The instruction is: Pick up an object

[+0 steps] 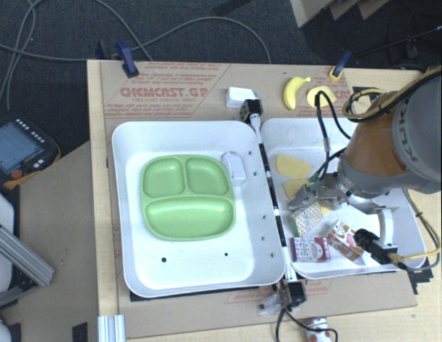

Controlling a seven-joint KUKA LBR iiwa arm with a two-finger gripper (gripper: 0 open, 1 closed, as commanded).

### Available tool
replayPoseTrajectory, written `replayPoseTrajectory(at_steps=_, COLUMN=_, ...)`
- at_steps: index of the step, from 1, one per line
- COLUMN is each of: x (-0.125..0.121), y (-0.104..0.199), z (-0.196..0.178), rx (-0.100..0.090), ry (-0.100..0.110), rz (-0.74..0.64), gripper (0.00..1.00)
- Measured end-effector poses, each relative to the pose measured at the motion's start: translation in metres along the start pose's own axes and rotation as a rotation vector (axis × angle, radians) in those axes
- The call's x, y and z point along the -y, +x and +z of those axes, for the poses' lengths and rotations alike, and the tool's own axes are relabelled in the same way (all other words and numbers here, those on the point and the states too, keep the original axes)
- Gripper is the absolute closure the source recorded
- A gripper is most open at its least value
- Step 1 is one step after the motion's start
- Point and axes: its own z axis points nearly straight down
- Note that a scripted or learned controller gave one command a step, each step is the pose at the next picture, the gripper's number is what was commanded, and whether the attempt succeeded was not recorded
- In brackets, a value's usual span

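Lower right of frame: red-white carton and brown snack pack lie in right bin. Arm reaches in from right; gripper sits low at bin centre beside yellow wedge, claw state can't tell. Left bin w/ green divided tray, centre-left. Banana on bench, upper right.

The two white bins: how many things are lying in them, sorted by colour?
Green: 1, the divided plate in the left bin.
Yellow: 1, the wedge in the right bin.
Red and white: 2, the carton and the packet.
Total: 4 that I can tell apart; the arm hides more.
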Motion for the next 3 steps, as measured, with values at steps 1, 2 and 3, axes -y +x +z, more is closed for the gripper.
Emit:
replayPoseTrajectory(at_steps=1, x=0.0, y=-0.001, z=-0.01, rx=0.001, ry=-0.002, rz=0.002, gripper=1.0)
replayPoseTrajectory(at_steps=2, x=0.0, y=-0.001, z=-0.01, rx=0.001, ry=-0.002, rz=0.002, gripper=0.0)
replayPoseTrajectory(at_steps=3, x=0.02, y=-0.006, z=0.0, rx=-0.002, ry=0.004, rz=0.001, gripper=0.0)
